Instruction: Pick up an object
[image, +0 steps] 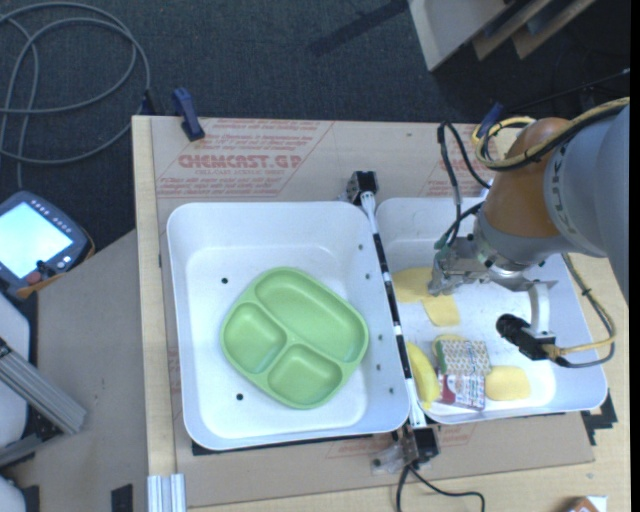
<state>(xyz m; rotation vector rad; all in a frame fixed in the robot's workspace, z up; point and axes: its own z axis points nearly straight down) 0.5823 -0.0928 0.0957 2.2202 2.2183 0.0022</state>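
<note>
Clearly the bench (250, 160) is arranged for moving things between two shallow bins: the left bin (200, 240), in the middle of the frame, carries a green divided plate (293, 337), and the right bin (575, 395), at the lower right, keeps the small objects together. The arm (560, 190) comes in from the upper right and bends down over this right bin, probably because the things to pick are there. Its gripper (447, 272) hangs low at the bin's left part, just above two pale yellow pieces (425, 295), which seem the likely target. I cannot tell how far the gripper is open, and no object is seen in it. Toward the lower edge lie a banana (421, 372), a printed packet (461, 372) and a yellow lemon-like object (507, 383), close together and apart from the gripper.
</note>
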